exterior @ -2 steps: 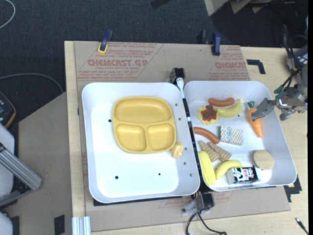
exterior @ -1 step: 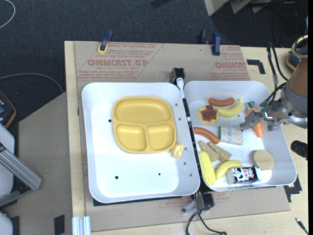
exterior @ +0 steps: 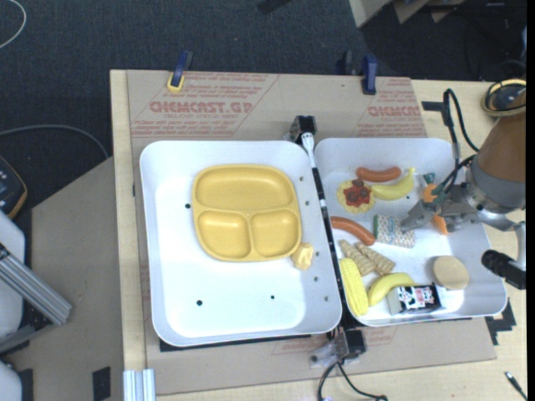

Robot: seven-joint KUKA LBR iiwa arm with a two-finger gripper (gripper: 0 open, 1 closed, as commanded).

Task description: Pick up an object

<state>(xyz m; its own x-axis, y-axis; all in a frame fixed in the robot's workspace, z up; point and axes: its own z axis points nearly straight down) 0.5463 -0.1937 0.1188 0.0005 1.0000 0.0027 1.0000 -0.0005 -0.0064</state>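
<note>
1. Camera view is showing the gripper (exterior: 420, 215) reaching in from the right edge of the frame, hanging low over the right bin (exterior: 468, 153). I cannot tell how the claw is standing; it is too small and blurred.

2. Nearest to the claw is the patterned sponge-like block (exterior: 394, 231), lying just to its lower left, almost touching in this slanted view. Its long axis is running left to right with a slight downward tilt. I judge this the likeliest thing for the coming pick.

3. Other candidates are sitting close by: a banana (exterior: 394, 189) and a sausage (exterior: 378, 173) towards the upper left of the claw, a round bun (exterior: 450, 271) below it, and an orange piece (exterior: 430, 193) just above it.

4. Room is looking tight on the block's left and lower sides, where a second sausage (exterior: 352, 228) and some crackers (exterior: 368, 260) are crowding in. Its right side, towards the claw, is looking open.

5. The bin's right wall is lying close behind the wrist, so a straight drop seems safer than a sideways sweep.

6. The left bin (exterior: 167, 249) is holding a yellow divided tray (exterior: 245, 211), well apart from the claw.
</note>
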